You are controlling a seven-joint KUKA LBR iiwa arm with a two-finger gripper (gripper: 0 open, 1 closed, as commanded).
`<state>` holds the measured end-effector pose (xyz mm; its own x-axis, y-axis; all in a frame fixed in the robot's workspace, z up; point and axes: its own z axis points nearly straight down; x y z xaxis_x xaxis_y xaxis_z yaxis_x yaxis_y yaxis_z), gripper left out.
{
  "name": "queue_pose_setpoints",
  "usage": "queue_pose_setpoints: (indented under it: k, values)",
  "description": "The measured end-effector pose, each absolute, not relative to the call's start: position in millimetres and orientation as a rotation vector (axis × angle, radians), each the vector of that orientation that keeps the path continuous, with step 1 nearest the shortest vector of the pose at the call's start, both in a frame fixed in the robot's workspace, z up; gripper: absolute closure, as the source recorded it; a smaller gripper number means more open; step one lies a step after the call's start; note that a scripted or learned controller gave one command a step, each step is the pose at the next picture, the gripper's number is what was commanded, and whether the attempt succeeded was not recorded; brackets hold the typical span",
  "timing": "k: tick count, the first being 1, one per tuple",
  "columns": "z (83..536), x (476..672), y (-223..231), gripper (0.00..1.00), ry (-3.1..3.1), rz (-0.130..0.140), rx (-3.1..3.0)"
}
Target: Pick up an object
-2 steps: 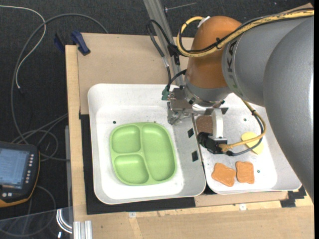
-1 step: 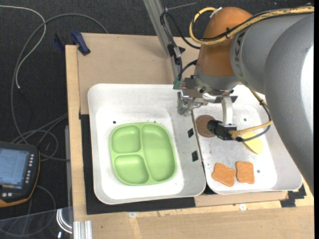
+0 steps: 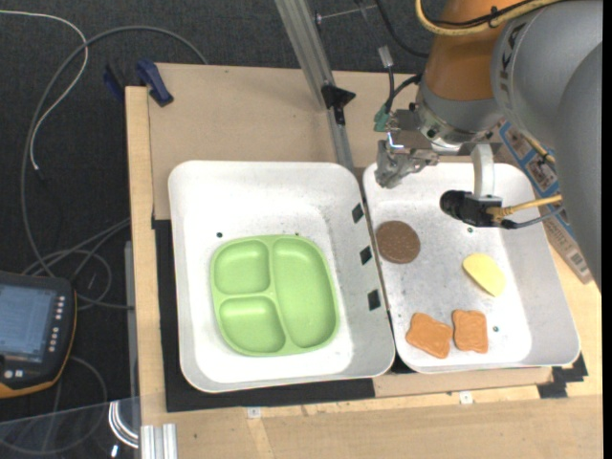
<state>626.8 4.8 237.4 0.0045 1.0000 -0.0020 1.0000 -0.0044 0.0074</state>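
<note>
In the right bin lie a round brown patty, a yellow wedge and two orange crackers. My gripper hangs over the bin's far left corner, above and slightly left of the brown patty. Nothing shows between its fingers.
The left bin holds a green divided plate. A metal pole slants down to the bins' far edge. Blue clamps sit at the bench's far left corner. Cables and a pendant lie off the bench at left.
</note>
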Motion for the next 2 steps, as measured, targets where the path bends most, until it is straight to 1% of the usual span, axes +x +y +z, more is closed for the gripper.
queue_pose_setpoints:
  k: [1, 2]
  values:
    - [203.2, 631.8, -11.4, 1.00, 2.221, -0.007, 2.228]
    - [279.4, 624.3, -67.9, 1.00, 2.208, 0.008, 2.221]
